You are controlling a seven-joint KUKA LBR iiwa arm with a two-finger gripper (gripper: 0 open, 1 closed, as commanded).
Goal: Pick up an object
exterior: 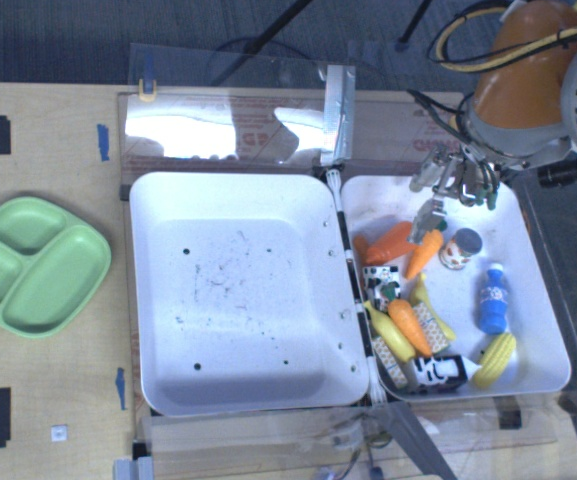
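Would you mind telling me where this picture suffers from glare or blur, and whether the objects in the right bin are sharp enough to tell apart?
Camera view: strong glare whitens the clear panel behind the left bin; the end effector over the right bin is soft and smeared, its detail lost; the blue bottle and the carrot read clearly by colour, though the crowded pile near the divider blurs together.

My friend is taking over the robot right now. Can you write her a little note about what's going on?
Gripper: above the back of the right bin, nothing seen between its fingers; open or shut is unclear.
Things: all in the right bin. Two toy carrots, a blue bottle, bananas, a small round toy and a black-and-white item.
The left bin sits beside it; a green divided plate lies on the bench at far left.
Done: nothing picked up yet.
Left: lower, grasp one object, lift it.
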